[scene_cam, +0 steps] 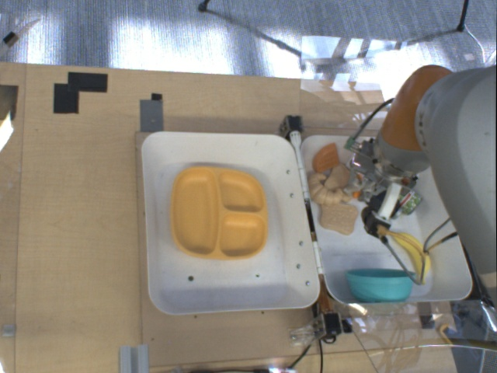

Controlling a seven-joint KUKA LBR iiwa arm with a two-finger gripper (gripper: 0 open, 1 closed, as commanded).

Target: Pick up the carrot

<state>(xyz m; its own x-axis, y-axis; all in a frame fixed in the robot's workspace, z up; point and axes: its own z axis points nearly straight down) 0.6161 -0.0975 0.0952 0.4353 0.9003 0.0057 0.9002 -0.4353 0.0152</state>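
So, your carrot (325,158) lies in the far-left corner of the right bin (450,286), an orange wedge close to the wall shared with the left bin (155,286). Its long axis seems to run at a slant, from near-left to far-right, though the piece is small and you should treat that as a guess.

Your end effector (373,208) hangs over the middle of the same bin, to the right of the carrot and somewhat nearer. To reach the carrot you would move left and far. From this slanted view I cannot tell how the end effector is set, and nothing can be made out in its grip. The carrot is apart from it, with pale food pieces (330,185) between the two.

Those pale pieces sit just near of the carrot, bunched together, with a flat tan slice (338,219) nearer again. Expect crowding on the carrot's near side; the far side and the bin wall leave little room too.

Further right and nearer, a banana (415,253) lies beside the end effector, and a teal bowl (379,284) rests at the bin's near edge.

The left bin holds one yellow divided plate (219,212), its compartments bare. Both bins stand on the worktop (70,247).
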